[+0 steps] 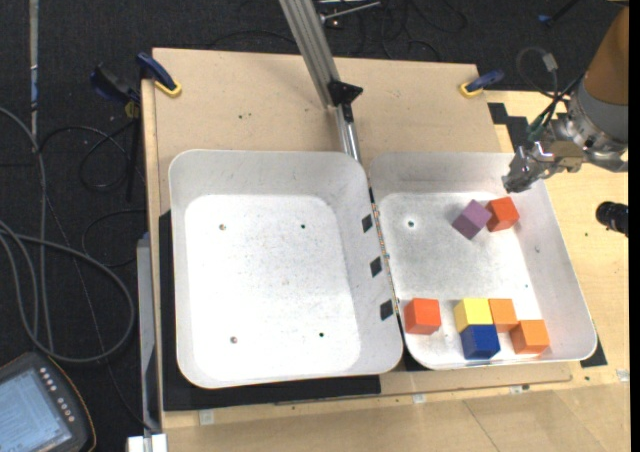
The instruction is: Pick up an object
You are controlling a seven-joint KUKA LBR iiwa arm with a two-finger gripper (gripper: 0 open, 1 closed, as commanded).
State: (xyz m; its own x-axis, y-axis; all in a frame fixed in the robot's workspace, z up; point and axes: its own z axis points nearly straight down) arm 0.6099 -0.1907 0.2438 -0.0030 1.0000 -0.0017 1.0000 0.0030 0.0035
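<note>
The right bin (pixel 440 190) holds several blocks. A purple block (pixel 470 219) and an orange block (pixel 502 213) lie side by side in its upper right part. Along its front edge sit an orange block (pixel 423 315), a yellow block (pixel 474 313), a blue block (pixel 480 340) and two more orange blocks (pixel 529 336). My gripper (pixel 521 178) hangs over the bin's far right rim, just above and right of the upper orange block. It is small and dark here, and nothing shows between its tips.
The left bin (pixel 265 265) sits beside the right one. A metal pole (pixel 305 20) slants across the back of the bench to the seam between the bins. Clamps (pixel 160 75) grip the bench's back corners.
</note>
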